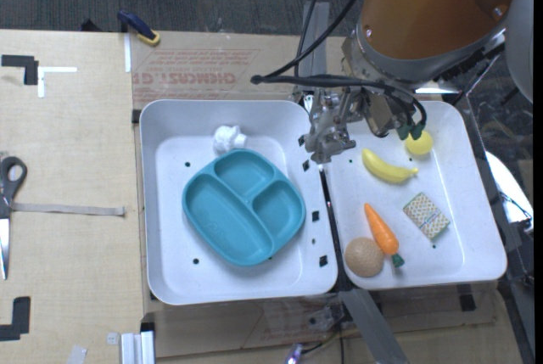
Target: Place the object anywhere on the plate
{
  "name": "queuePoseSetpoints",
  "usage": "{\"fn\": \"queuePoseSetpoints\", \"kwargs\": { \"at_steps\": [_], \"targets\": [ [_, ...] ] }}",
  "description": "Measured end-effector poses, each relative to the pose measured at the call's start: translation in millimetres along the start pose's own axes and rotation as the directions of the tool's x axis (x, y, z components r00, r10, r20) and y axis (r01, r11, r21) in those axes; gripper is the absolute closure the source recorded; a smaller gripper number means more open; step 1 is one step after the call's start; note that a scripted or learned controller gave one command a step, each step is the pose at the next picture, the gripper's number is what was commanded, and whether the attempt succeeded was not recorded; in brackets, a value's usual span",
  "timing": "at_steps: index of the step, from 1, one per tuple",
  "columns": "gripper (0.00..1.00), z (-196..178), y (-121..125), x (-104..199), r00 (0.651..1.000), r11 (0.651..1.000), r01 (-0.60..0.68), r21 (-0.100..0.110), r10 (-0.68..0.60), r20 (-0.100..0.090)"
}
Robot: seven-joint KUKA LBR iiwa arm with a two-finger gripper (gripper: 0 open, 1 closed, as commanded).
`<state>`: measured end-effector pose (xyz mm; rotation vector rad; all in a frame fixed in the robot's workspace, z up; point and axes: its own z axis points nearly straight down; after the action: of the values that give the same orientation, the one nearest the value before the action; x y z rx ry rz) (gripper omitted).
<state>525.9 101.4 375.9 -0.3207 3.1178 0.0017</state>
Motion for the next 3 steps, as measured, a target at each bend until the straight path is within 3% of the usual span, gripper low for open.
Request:
{"fn": "queuePoseSetpoints", "kwargs": {
  "at_steps": [1, 2, 3],
  "targets": [
    [1.0, -73, -58, 12, 0.997, 0.997, 0.071, 0.001, -0.071, 0.003],
    [1.0, -41, -75, 36, 0.976, 0.976, 0.219, 0.0, -0.219, -0.002],
    [1.0, 37, -68, 12, 0.956, 0.956, 0.293, -0.001, -0.293, -0.003]
  ]
}}
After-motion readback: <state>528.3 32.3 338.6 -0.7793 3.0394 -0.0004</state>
